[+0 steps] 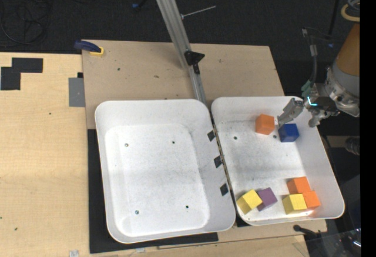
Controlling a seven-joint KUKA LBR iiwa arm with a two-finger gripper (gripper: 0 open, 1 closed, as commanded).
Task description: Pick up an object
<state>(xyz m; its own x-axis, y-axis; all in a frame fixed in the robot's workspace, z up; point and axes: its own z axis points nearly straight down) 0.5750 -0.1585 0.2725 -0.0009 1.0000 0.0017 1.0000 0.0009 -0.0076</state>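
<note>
The right bin (pixel 317 150) holds several small cubes. An orange cube (pixel 265 124) and a blue cube (pixel 288 132) sit side by side in its far half. My gripper (pixel 300 118) hangs over the bin's far right part, with its fingers spread apart. The left finger (pixel 288 112) ends just above the blue cube and right of the orange one. The right finger is near the bin's right wall. Nothing is between the fingers.
At the near end of the right bin lie a yellow cube (pixel 249 200), a purple cube (pixel 267 197), a second yellow cube (pixel 295 203) and two orange cubes (pixel 299 184). The left bin (pixel 117 117) stands alongside. A slanted metal rail (pixel 175 26) rises behind the bins.
</note>
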